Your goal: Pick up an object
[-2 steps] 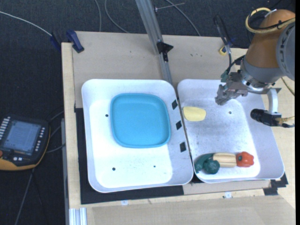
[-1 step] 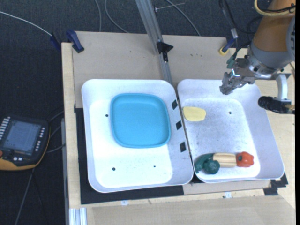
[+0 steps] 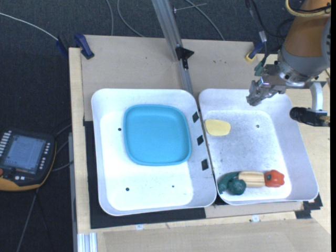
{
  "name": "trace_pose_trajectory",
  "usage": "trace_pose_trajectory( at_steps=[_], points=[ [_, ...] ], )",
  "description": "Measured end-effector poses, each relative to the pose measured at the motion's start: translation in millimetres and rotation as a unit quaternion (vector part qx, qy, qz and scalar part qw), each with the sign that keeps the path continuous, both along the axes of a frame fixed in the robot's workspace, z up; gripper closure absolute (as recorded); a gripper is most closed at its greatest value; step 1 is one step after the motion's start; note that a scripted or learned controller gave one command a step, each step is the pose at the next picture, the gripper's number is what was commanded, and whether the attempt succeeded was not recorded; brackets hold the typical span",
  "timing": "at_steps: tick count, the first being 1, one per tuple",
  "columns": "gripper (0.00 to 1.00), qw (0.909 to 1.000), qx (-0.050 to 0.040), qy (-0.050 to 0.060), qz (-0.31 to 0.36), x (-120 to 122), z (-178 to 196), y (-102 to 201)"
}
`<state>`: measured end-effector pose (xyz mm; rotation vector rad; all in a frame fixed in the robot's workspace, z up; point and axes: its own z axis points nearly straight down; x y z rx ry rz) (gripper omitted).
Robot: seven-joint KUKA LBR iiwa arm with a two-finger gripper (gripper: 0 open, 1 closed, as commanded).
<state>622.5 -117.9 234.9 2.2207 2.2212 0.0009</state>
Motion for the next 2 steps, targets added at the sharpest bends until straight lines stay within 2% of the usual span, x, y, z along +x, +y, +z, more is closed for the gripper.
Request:
trace_pose_trajectory(
  at_steps=[2],
  points=[
    [1.00,1.0000,0.0007,0.000,0.002,16.1,15.9,97.1]
  ],
)
